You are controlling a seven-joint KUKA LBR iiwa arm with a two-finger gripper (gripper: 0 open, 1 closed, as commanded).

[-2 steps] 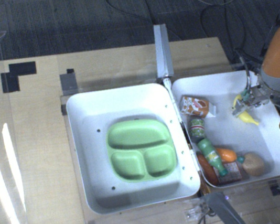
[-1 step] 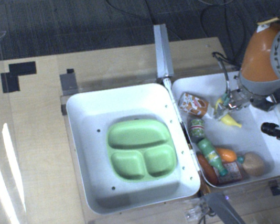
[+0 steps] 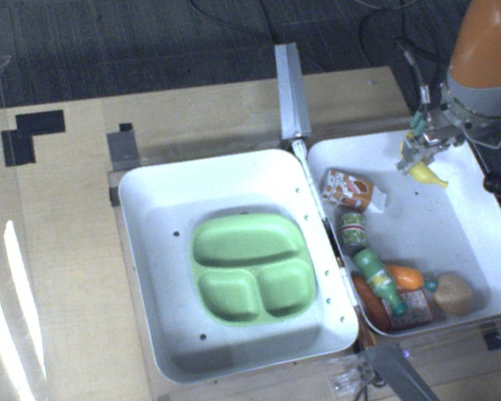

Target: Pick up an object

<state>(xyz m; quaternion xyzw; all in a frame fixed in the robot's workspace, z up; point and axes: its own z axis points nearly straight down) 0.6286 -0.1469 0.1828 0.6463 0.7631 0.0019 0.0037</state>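
Observation:
My gripper (image 3: 421,151) hangs over the far right part of the right bin (image 3: 484,232), below the orange-banded wrist. A small yellow banana-like piece (image 3: 430,175) lies right under it, at its near side; whether they touch is unclear. Along the bin's left wall sit a brown-and-white snack packet (image 3: 348,190), a small green can (image 3: 352,230) and a green bottle (image 3: 377,276). By the near wall lie an orange piece (image 3: 408,279), a carrot-like red piece (image 3: 370,303) and a brown rounded lump (image 3: 455,294).
The left bin (image 3: 156,258) holds a green divided tray (image 3: 252,266). A metal post (image 3: 291,93) stands behind the wall between the bins. Cables trail across the dark floor at the back. Bare bin floor lies right of the bottle.

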